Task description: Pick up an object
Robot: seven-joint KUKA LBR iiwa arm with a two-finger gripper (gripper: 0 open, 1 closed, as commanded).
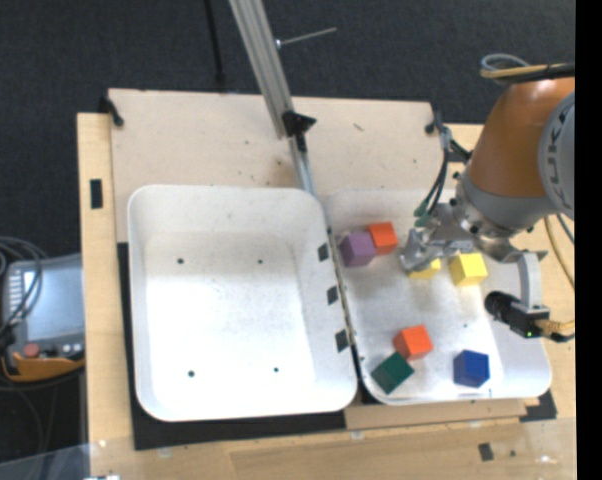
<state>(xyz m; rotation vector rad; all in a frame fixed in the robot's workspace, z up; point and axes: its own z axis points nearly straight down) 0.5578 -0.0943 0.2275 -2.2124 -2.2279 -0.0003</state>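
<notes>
So the gripper is down in the right bin, right by a yellow block and a smaller yellow piece. I cannot tell if it has grabbed anything. All the blocks look like they sit in the bin, so the picking up seems not done yet.

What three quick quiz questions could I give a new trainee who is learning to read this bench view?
1. True or false: the purple block touches an orange block.
2. Which block lies nearest the right bin's front rim? A) blue block B) yellow block C) purple block
3. Fill in: the hand hangs over the ____ bin.

Key: 1 true; 2 A; 3 right.
</notes>
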